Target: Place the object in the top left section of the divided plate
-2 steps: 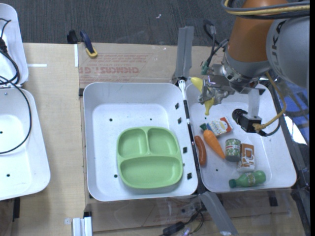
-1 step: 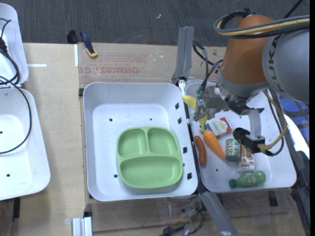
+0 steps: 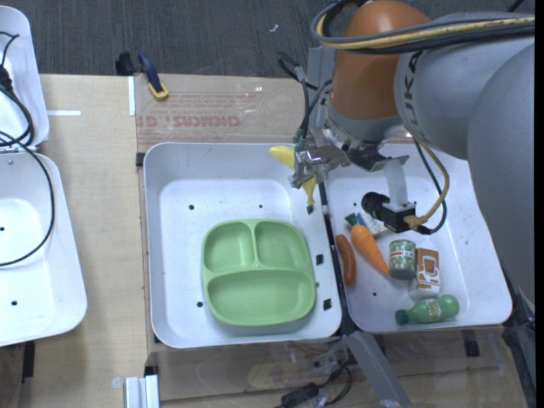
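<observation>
The fingers [image 3: 303, 175] are clamped on a yellow banana [image 3: 289, 156] above the bins' shared edge. The left bin [image 3: 170, 228] holds the green divided plate [image 3: 257, 272]; carrot [image 3: 371, 247], sausage [image 3: 346, 258], can [image 3: 402, 257] and bottle [image 3: 427, 309] lie in the right bin [image 3: 484, 253].

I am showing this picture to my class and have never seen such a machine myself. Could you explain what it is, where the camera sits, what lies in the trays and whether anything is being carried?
One camera looks down at a slant on a bench. The grey and orange robot arm reaches in from the right. Its gripper hangs above the seam between two white bins, with a yellow banana at its fingers, seemingly held. The left bin holds a green divided plate. The right bin holds a carrot, a sausage, a small can, a carton and a green bottle.
</observation>
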